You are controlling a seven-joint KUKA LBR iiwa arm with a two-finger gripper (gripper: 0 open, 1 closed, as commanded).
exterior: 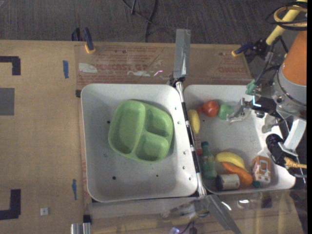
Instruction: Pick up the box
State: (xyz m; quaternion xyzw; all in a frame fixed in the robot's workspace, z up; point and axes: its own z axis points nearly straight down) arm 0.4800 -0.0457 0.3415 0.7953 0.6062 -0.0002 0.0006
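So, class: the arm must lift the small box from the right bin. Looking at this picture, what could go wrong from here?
1. The box sits in the right bin's near corner, close to the wall, so a finger may strike the rim.
2. The carrot and banana lie right beside it and could be nudged or caught instead.
3. The pincer sits up by the tomato, apart from the box.

- The wooden bench (44, 130) carries two white bins side by side.
- The left bin (97, 179) and the right bin (234, 130) touch.
- Blue tape pieces (65, 68) stick on the bench.
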